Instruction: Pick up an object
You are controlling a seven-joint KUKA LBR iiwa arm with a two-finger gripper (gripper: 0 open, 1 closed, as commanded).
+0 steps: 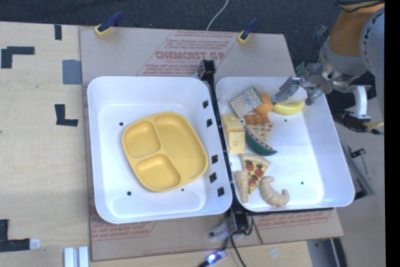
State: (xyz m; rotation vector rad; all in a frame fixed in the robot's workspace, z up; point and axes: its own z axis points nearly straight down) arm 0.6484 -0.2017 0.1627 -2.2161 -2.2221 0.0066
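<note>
A: Where's the banana sitting?
B: You're seeing it lying right under the gripper, touching its fingertips, at the right bin's far edge.
A: Gripped?
B: You can't call it; whether the fingers are spreading or pinching isn't resolving.
A: Neighbours?
B: Orange piece and waffle lying just left of the tool; yellow tray sitting well left, in the left bin.

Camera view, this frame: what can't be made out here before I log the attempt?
- Gripper: too small and blurred to read its state, or whether it touches the banana just below it.
- Arm: cut off by the right edge.
- Toy food pile in the right bin: pieces overlap, so several shapes are partly hidden.
</note>
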